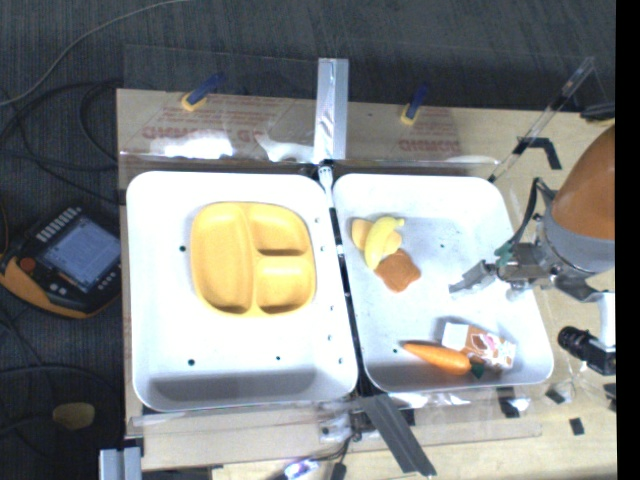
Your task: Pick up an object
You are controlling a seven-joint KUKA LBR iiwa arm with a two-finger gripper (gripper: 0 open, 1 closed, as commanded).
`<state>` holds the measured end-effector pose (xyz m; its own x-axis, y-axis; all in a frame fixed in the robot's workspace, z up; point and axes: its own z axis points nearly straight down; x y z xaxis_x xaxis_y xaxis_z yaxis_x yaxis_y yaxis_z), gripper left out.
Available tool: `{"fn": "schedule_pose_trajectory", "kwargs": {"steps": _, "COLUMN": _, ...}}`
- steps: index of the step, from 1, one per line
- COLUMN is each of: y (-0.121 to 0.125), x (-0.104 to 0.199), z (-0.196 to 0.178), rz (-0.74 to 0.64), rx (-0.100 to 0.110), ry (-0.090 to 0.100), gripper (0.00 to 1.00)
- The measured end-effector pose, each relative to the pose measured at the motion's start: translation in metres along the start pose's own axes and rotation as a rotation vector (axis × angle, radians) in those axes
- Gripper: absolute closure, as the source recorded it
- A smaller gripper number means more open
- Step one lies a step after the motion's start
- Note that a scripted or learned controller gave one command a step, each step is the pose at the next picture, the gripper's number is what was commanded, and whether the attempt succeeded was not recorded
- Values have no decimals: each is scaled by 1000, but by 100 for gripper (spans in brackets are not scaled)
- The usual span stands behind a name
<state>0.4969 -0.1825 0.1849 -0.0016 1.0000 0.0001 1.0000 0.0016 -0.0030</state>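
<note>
A yellow sectioned tray [253,257] lies in the left bin [150,368]. In the right bin [430,193] sit a small yellow banana [377,237] touching a brown biscuit-like piece [399,272] — then, near the front wall, an orange carrot [437,357] beside a small printed carton [483,347]. The gripper [468,281] hovers at the bin's right side — its fingers' state cannot be told.

Two bins sat side by side on the surface [140,108]: the left bin [160,368] held a divided tray [252,258] at its middle, and the right bin [440,198] held the rest. In the right bin, a banana [374,238] lay near the dividing wall with a cookie [398,271] just in front of it. Along the near wall lay a carrot [436,357] touching a small carton [487,349], while the end effector [470,280] reached in over the right side.
</note>
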Motion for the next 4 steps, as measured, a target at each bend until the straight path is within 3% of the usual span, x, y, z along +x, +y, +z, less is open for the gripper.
{"fn": "schedule_pose_trajectory", "kwargs": {"steps": 1, "y": 76, "x": 23, "z": 93, "rz": -183, "rx": -16, "ry": -6, "gripper": 0}}
{"fn": "schedule_pose_trajectory", "kwargs": {"steps": 2, "y": 89, "x": 74, "z": 13, "rz": -279, "rx": -3, "ry": 0, "gripper": 0}}
{"fn": "schedule_pose_trajectory", "kwargs": {"steps": 3, "y": 145, "x": 77, "z": 91, "rz": -417, "rx": -3, "ry": -4, "gripper": 0}}
{"fn": "schedule_pose_trajectory", "kwargs": {"steps": 4, "y": 143, "x": 77, "z": 82, "rz": -415, "rx": 5, "ry": -1, "gripper": 100}}
